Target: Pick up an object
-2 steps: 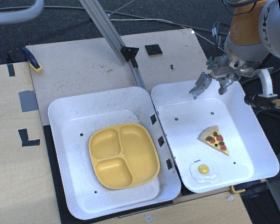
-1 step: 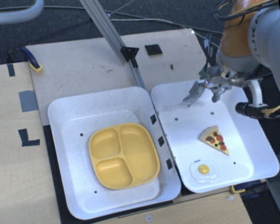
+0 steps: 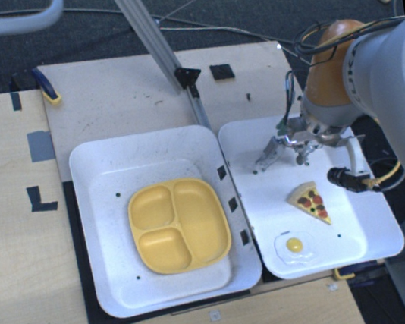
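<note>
A toy pizza slice (image 3: 309,202) lies in the middle of the right bin (image 3: 377,240). A toy fried egg (image 3: 294,247) rests near that bin's front edge. My gripper (image 3: 284,156) hangs over the back part of the right bin, above and slightly left of the pizza slice. Its fingers (image 3: 265,159) are spread open with nothing between them. The grey arm with its orange band (image 3: 329,67) comes in from the right.
A yellow divided plate (image 3: 178,225) sits in the left bin (image 3: 96,214). A metal pole (image 3: 159,41) slants up from between the bins at the back. Black cables (image 3: 355,178) loop beside the wrist at the right bin's right edge.
</note>
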Tool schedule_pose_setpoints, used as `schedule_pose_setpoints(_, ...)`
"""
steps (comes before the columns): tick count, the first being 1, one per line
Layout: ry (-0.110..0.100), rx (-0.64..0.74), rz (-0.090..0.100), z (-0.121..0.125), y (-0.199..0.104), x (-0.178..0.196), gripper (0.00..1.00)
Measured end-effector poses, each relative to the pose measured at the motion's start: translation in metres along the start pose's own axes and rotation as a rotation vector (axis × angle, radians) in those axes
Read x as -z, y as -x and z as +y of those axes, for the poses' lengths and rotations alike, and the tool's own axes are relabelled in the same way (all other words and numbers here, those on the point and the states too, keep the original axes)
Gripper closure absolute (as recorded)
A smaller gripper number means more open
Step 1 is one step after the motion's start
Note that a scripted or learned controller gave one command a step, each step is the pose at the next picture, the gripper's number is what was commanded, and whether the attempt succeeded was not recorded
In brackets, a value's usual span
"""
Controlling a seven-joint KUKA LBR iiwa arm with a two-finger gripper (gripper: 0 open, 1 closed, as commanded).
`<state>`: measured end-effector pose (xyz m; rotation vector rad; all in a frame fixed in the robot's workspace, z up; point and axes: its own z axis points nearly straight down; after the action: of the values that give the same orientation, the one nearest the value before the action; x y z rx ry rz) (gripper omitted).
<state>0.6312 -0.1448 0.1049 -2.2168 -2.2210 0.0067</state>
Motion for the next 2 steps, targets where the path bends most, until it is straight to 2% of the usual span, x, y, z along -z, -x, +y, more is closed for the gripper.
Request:
schedule_pose_setpoints(1,0.003,0.001,0.000,0.001,-0.001,0.013,1.00)
schedule_pose_setpoints(2,0.007,-0.001,0.001,0.001,0.002,0.055,1.00)
